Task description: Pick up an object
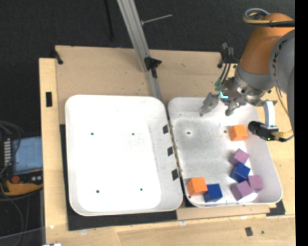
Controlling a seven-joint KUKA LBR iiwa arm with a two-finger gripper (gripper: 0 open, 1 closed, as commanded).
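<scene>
The gripper (218, 105) is seen spread apart, nothing between its fingers, hovering over the right bin's (195, 111) far edge. Nearest lies an orange cube (238, 132), judged light, rigid and matte; it would best be taken across two opposite flat faces. Purple, blue and orange blocks are clustered beyond, along the near wall.

I see my tool (219, 105) spread open above the right bin (195, 147), empty, orange cube (238, 132) lying just beside it.
</scene>
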